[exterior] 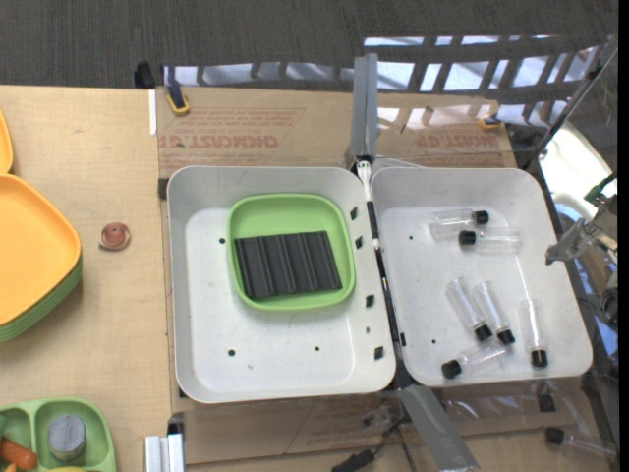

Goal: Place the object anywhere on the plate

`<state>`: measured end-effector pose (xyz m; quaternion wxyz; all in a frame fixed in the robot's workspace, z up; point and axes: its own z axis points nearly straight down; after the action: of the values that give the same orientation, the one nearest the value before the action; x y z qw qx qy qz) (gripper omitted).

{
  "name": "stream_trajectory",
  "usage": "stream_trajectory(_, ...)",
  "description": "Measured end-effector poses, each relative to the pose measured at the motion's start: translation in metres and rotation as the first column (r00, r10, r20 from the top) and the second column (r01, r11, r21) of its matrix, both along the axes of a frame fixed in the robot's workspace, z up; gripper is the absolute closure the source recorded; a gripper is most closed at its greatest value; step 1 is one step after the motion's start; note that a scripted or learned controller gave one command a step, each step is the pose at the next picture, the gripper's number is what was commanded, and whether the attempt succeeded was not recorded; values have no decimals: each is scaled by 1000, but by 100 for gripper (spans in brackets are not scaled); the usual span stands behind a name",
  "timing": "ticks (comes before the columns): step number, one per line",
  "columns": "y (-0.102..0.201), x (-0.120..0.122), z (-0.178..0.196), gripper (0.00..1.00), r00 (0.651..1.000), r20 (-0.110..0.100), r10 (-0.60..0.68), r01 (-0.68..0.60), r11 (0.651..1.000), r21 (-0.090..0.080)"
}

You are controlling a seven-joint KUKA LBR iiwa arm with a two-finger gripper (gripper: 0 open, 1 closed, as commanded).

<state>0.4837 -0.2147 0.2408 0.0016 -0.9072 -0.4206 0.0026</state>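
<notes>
Cardboard [256, 141] covers the bench under the two white bins, and only a grey piece of the gripper [573, 244] pokes in over the outer rim of the right bin [550, 200]. I cannot tell from here whether it is open or closed, and nothing can be seen held in it.

The likely things to pick are the clear tubes with black caps, all scattered in that same bin.

- **Nearest to the gripper:** a single tube [534, 332] lies just inward and towards the near side of it. Its long axis runs roughly front to back, with the cap at the near end.
- **Top pair:** two tubes [462, 226] sit further inward, about level with the gripper. They lie crosswise with their caps pointing back towards it.
- **Middle pair:** two more tubes [472, 308] lie slanted, further in and nearer the front.

The green plate [285, 209] is well apart from the gripper, straight across the seam in the left bin [197, 362], beyond every tube. A black ribbed slab [290, 264] already lies flat on it and covers most of its floor.

My guess is that the pick comes first. The carry would then run straight away from the arm's side, across both bins.
</notes>
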Motion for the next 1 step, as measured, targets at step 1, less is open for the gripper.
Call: stream_trajectory(1,6,-6,12,0,995,2,-97,97,995,-2)
